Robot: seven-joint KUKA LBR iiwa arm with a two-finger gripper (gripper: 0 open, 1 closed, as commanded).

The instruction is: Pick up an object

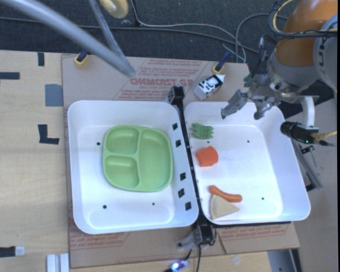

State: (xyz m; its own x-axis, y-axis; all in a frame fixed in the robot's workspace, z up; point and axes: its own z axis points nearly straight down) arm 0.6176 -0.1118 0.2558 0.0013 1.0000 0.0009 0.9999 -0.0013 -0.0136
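Note:
The right bin [272, 169] holds a green leafy piece [202, 131] near its left wall, an orange-red block [207, 156] below it, an orange sausage-shaped piece [225, 194] and a beige wedge [222, 208] at the front. My gripper [245, 107] hangs over the bin's back rim, up and to the right of the green piece. Its two dark fingers [232, 105] are spread apart with nothing between them.
The left bin [85, 169] holds a green divided plate [138, 157]. A black divider with clips [184, 152] runs between the bins. A grey pole [62, 21] crosses the upper left. Cables and a small black-and-white object [208, 84] lie behind the bins.

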